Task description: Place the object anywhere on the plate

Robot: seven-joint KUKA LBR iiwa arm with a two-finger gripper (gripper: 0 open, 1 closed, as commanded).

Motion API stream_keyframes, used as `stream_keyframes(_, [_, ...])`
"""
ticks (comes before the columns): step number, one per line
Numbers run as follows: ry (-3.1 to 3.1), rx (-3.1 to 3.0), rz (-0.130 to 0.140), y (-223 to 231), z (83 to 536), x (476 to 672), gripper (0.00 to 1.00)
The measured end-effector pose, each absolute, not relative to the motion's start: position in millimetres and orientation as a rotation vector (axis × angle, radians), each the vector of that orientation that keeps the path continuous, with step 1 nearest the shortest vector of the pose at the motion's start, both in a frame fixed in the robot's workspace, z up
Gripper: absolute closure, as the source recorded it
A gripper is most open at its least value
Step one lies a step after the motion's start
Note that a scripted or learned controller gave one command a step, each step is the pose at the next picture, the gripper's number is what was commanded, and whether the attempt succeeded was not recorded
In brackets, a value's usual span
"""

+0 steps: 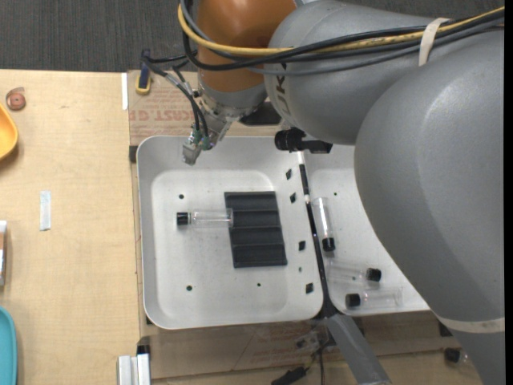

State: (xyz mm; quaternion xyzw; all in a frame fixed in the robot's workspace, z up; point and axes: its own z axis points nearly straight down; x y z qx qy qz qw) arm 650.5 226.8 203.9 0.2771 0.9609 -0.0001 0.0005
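Your arm (385,127) takes up the frame from 12 round to 5 o'clock, reaching in from the right so that its wrist sits above the far edge of the left bin (160,295).

That bin rests on the counter (72,175), and a black ribbed plate (256,229) lies at its middle, presumably centred so it can be reached from every side.

The right bin (345,183) carries several clear vials with black caps, one being at (323,224); you may judge these to be spare stock.

The object, a clear vial (204,218), lies on its side in the left bin, cap toward 9 o'clock, its other end touching or just overlapping the plate's left edge.

The pincer (192,147) hangs at 12 o'clock from the vial, near but apart. Whether it is released or clenched you cannot tell; nothing shows in it.
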Motion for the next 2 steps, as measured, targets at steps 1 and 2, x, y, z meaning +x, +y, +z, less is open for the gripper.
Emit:
stream_keyframes(1, [3.059,0.706,-0.001,227.3,277.8,610.7,1.0])
stream_keyframes(2, [3.083,0.603,-0.002,226.7,249.3,584.0,1.0])
